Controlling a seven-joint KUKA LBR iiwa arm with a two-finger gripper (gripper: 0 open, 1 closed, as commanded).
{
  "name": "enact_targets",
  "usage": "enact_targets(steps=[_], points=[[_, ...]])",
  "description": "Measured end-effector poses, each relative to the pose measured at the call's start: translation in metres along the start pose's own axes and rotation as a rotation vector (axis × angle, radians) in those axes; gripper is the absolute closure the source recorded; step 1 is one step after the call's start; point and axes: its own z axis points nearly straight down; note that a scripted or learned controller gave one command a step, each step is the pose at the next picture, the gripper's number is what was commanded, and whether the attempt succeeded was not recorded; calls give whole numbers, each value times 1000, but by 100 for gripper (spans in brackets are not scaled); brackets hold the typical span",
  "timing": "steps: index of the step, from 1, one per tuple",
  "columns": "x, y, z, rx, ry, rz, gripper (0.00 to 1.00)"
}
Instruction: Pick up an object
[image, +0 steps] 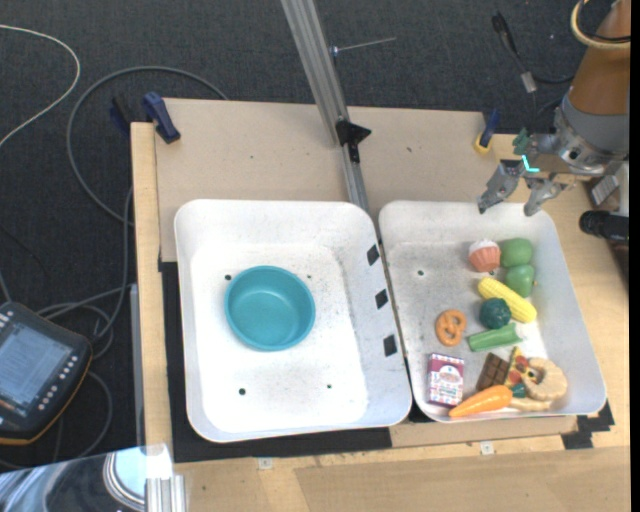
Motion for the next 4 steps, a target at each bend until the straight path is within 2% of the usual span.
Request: enact_targets(steps=[1,3,4], points=[[0,2,-5,-9,-1,-1,0],[-14,7,105,-2,0,1,0],[-12,6,124,-2,1,-2,0]])
